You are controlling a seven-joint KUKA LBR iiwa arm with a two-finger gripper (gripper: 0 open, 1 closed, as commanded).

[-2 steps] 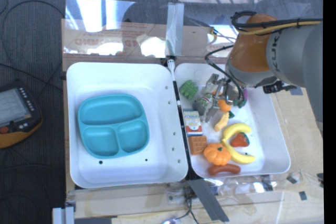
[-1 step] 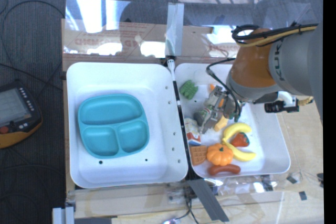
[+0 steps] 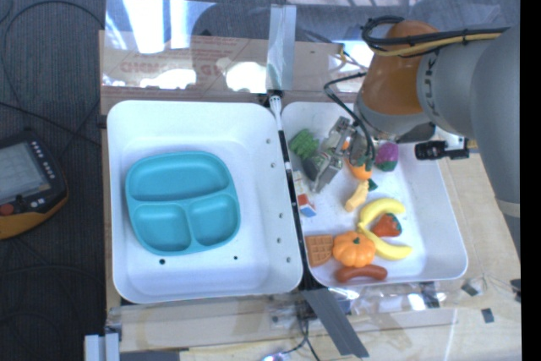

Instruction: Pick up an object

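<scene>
My gripper (image 3: 322,162) reaches down into the right bin (image 3: 448,241) near its left wall, under the grey wrist with the orange band (image 3: 394,80). Just left of it lies a green broccoli-like toy (image 3: 303,143), touching or nearly touching it. To its right are an orange carrot piece (image 3: 360,171) and a purple toy (image 3: 387,155). Nearer the front lie a small yellow piece (image 3: 356,196), a banana (image 3: 385,224) with a red strawberry (image 3: 387,225) on it, an orange pumpkin (image 3: 354,248), a brown-red sausage (image 3: 362,273) and a waffle (image 3: 319,248).
The left bin (image 3: 169,118) holds a teal divided tray (image 3: 182,200). A small red and white item (image 3: 305,205) lies by the wall between the bins. Behind the bins stand cardboard and shiny panels (image 3: 161,46). A handheld controller (image 3: 25,182) lies on the floor at far left.
</scene>
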